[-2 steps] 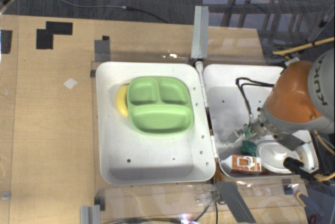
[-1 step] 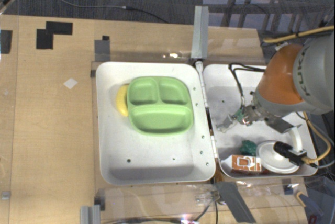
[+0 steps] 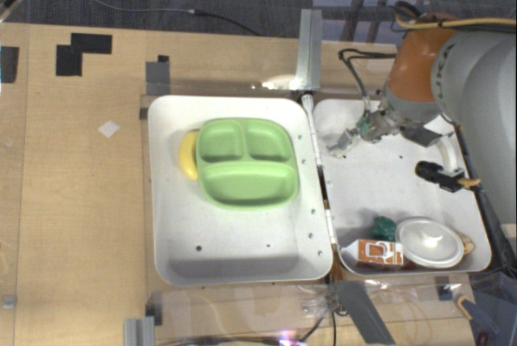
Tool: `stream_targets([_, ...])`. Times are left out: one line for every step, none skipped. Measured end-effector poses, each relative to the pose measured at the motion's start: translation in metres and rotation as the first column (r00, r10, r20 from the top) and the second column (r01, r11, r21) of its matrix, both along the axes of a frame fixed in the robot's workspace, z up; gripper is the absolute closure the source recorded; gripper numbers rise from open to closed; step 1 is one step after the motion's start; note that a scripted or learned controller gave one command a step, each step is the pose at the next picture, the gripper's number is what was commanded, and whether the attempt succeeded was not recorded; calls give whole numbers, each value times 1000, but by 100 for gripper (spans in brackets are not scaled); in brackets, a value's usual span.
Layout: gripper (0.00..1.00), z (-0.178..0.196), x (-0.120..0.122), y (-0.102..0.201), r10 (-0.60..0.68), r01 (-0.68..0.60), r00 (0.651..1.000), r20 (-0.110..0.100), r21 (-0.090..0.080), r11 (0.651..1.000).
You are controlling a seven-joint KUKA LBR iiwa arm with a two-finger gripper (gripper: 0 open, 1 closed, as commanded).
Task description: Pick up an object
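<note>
My gripper (image 3: 342, 142) hangs low over the far left part of the right bin (image 3: 380, 191), pointing toward the wall between the bins. I see nothing held in it. At the near edge of that bin lie a white pot with a lid (image 3: 433, 242), an orange carton (image 3: 380, 254) and a small green object (image 3: 384, 226), all well apart from the gripper. In the left bin (image 3: 234, 247) a green divided plate (image 3: 245, 161) lies on top of a yellow object (image 3: 187, 156) that sticks out at its left side.
The grey arm with its orange band (image 3: 416, 69) covers the far right corner of the right bin. A metal post (image 3: 309, 53) stands behind the divide between the bins. Bare wooden bench (image 3: 73, 191) extends to the left.
</note>
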State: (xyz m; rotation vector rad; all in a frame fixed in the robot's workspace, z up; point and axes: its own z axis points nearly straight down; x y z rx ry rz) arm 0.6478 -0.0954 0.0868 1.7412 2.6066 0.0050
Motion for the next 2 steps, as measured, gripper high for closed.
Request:
stream_targets([0, 67, -29, -38, -37, 37, 999, 1, 0, 999])
stream_targets([0, 22, -63, -52, -201, 201, 980, -3, 1, 980])
